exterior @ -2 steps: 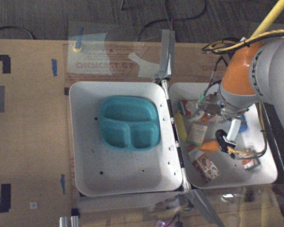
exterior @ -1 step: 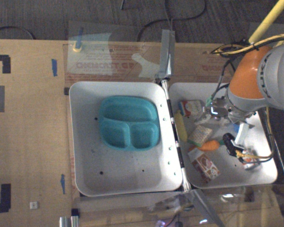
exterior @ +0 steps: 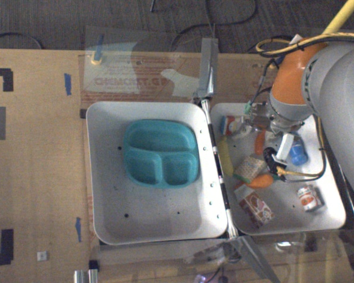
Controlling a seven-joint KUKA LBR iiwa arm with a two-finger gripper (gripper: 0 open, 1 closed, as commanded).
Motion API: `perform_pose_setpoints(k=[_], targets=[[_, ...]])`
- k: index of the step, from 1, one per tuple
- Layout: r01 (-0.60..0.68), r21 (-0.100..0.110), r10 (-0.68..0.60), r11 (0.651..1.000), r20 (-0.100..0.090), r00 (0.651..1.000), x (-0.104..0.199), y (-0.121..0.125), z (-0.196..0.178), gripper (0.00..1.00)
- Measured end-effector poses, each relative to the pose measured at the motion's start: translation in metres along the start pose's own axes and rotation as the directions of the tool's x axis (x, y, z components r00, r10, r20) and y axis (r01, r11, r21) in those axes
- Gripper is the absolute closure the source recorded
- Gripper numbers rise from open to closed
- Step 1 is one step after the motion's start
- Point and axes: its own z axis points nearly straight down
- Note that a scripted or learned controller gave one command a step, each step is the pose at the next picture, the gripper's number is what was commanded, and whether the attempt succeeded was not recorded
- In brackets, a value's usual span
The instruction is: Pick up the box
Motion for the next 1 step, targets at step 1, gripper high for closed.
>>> perform_pose_setpoints(k=[1], targets=[[-0.043,0.003,0.043,0.999,0.0,0.999,-0.044,-0.0136,0.0002,0.0]])
